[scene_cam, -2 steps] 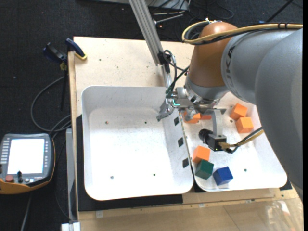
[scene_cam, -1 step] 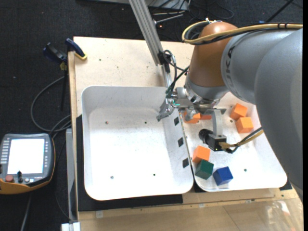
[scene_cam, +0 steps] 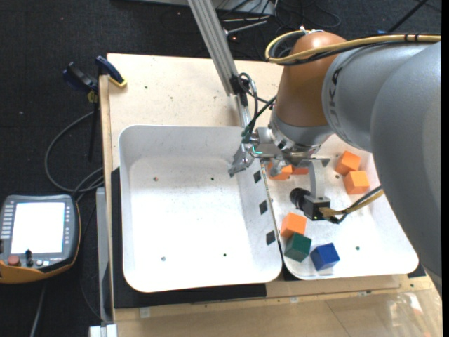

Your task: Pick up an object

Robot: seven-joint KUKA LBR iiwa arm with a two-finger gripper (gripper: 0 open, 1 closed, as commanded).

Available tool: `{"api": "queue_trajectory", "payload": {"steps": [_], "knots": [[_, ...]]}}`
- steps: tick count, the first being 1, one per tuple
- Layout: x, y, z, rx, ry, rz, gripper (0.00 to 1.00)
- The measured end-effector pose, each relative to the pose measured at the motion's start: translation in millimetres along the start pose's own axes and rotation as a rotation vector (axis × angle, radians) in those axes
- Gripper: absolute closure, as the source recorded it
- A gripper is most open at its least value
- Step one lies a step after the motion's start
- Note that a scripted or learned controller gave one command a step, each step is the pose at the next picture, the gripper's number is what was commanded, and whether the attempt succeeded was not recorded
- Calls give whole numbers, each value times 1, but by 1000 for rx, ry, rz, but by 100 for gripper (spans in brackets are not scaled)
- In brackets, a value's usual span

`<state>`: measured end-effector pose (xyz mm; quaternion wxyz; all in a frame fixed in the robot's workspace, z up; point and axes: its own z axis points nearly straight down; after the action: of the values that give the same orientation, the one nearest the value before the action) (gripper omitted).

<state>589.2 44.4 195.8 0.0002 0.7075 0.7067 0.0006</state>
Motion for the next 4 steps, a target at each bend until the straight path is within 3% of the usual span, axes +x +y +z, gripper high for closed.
{"api": "queue_trajectory", "payload": {"steps": [4], "knots": [[0,0,0,0,0,0,0]]}}
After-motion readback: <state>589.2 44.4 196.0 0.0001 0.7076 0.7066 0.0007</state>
